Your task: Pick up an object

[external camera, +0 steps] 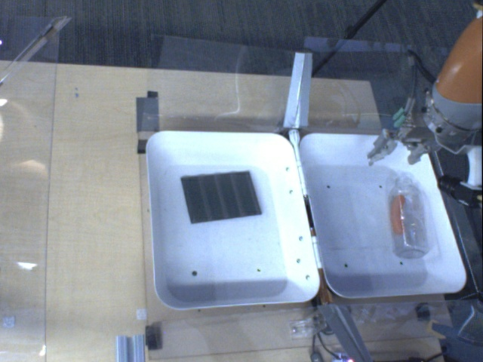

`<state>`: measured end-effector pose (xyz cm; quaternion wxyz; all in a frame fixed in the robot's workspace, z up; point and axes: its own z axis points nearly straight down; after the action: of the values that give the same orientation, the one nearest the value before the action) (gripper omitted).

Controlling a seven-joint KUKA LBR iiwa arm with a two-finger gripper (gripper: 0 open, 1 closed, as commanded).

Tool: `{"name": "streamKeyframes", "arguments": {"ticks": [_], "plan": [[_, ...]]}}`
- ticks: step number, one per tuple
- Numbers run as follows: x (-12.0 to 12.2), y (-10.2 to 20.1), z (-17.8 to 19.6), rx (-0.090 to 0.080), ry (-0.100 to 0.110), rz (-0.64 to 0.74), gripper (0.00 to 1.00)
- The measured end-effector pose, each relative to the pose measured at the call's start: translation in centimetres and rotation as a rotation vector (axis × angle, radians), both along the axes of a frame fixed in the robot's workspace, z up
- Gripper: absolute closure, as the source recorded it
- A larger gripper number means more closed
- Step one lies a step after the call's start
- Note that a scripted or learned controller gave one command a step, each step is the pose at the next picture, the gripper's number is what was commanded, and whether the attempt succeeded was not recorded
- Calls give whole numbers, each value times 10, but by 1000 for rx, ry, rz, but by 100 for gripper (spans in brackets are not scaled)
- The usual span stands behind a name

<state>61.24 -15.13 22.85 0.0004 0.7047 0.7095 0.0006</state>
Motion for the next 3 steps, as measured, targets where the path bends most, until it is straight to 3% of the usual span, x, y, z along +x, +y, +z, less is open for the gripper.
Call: {"name": "streamKeyframes", "arguments": {"ticks": [1,2,3], "plan": [[10,-20,-138,-2,-5,145,0],[-40,-55,-139,-4,-8,194,0],[-89,-55,-138,-5,-10,225,0]]}}
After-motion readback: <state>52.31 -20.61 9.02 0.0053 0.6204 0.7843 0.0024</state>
